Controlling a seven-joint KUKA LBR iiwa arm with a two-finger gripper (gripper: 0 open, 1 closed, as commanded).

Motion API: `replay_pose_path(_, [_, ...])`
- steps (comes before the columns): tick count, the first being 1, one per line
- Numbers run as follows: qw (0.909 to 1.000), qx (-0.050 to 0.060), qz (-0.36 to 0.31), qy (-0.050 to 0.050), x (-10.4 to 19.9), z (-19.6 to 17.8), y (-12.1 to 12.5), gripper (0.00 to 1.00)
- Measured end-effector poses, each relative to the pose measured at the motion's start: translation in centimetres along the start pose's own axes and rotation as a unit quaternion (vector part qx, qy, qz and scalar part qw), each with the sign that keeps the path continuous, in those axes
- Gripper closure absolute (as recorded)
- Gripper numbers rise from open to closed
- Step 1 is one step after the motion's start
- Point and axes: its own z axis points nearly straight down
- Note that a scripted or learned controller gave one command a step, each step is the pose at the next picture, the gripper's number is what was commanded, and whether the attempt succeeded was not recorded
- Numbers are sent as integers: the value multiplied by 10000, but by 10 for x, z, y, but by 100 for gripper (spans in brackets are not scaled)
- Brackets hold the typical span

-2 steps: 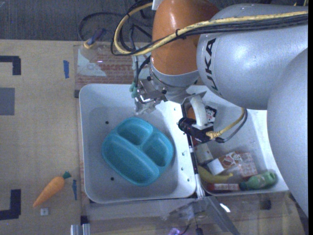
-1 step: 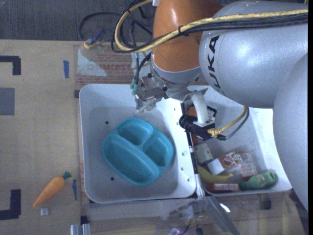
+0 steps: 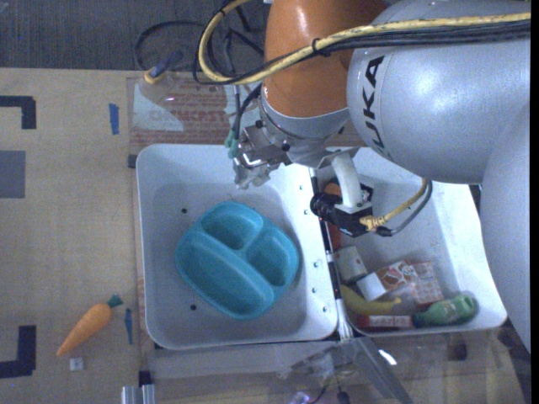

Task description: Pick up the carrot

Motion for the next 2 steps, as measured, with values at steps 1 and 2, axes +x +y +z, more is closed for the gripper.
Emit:
replay_pose_path(1, [10000,-15,-11,-7,0,-10,1,100])
replay_pose_path(2, [9994,113,-325,55,-25,32,-87,100])
